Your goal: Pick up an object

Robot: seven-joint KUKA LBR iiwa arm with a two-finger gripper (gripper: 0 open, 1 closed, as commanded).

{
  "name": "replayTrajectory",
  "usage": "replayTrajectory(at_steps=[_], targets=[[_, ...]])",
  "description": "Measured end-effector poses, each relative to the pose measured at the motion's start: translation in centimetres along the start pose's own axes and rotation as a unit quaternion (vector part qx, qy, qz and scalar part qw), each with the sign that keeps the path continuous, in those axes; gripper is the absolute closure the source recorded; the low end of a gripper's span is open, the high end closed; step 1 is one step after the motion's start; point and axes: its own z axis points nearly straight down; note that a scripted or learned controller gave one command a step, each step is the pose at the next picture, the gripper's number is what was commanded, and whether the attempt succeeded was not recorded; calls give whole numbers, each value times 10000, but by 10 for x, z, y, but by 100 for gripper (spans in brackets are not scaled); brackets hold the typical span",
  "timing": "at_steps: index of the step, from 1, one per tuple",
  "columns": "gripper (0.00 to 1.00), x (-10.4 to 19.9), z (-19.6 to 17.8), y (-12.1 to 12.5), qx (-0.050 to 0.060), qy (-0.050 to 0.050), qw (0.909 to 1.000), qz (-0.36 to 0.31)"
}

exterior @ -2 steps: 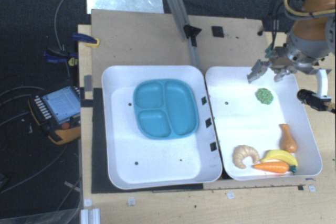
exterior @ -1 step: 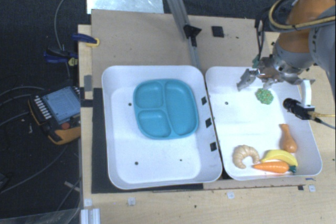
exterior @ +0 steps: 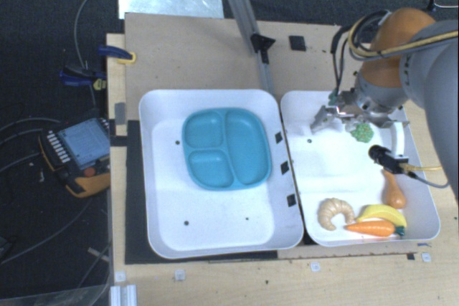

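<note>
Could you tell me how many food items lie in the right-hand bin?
5: broccoli beside the gripper, a brown pear-like piece at right, and croissant, banana and carrot along the near edge.

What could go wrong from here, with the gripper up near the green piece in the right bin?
The gripper sits beside the small green broccoli, close to the right bin's far wall, so a grasp there may slip off or scrape the rim. The croissant, banana and carrot lie bunched in the near corner; a later grab there might nudge neighbours.
</note>
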Motion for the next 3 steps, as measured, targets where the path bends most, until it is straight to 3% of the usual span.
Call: replayTrajectory(at_steps=[1,3], targets=[[100,-1,-15,2,-30,-6,10000,-7],[100,-13,-141,2,-50,-10,10000,12]])
